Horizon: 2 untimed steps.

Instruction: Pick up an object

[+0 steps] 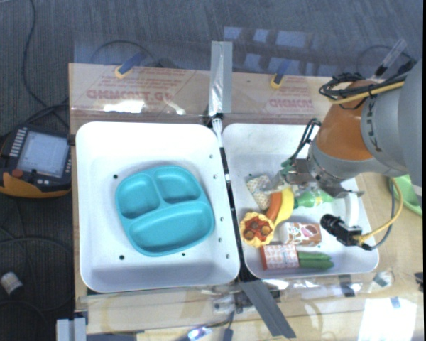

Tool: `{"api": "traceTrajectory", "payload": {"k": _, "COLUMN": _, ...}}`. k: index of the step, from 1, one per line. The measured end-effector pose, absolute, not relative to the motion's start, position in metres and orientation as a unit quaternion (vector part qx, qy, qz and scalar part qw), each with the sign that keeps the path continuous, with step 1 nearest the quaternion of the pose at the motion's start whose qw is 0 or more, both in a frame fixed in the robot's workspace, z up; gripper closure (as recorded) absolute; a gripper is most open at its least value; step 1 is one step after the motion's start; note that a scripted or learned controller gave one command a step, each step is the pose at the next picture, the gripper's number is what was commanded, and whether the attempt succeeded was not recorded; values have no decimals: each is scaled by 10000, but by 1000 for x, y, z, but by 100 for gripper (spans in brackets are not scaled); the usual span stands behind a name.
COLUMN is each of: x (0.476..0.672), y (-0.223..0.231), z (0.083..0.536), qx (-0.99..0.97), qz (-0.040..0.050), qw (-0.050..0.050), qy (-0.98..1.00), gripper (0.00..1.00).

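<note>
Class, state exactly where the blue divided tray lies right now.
The blue divided tray lies in the left white bin of the camera view, near its middle, across the central divider from the right bin holding the toy food.

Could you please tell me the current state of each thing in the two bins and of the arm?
Blue divided plate: lying flat in the left bin, nothing on it.
Banana: in the right bin, leaning against the carrot.
Pizza slice: flat, beside the carrot.
Red can: on its side.
Cucumber: lying by the can.
Gripper: low over the pile, grasp unclear.
</note>
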State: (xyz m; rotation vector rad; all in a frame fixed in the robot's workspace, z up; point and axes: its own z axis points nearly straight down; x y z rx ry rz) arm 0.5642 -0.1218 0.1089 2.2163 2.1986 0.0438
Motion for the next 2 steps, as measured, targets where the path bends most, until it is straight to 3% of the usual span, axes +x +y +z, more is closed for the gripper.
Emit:
{"api": "traceTrajectory", "payload": {"k": 1, "x": 587, "y": -98, "z": 149, "qx": 6782, "qz": -6, "qw": -12, "qy": 7348, "gripper": 100}}
{"api": "traceTrajectory", "payload": {"k": 2, "x": 508, "y": -133, "z": 228, "qx": 6603, "qz": -16, "qw": -8, "qy": 7510, "gripper": 100}}
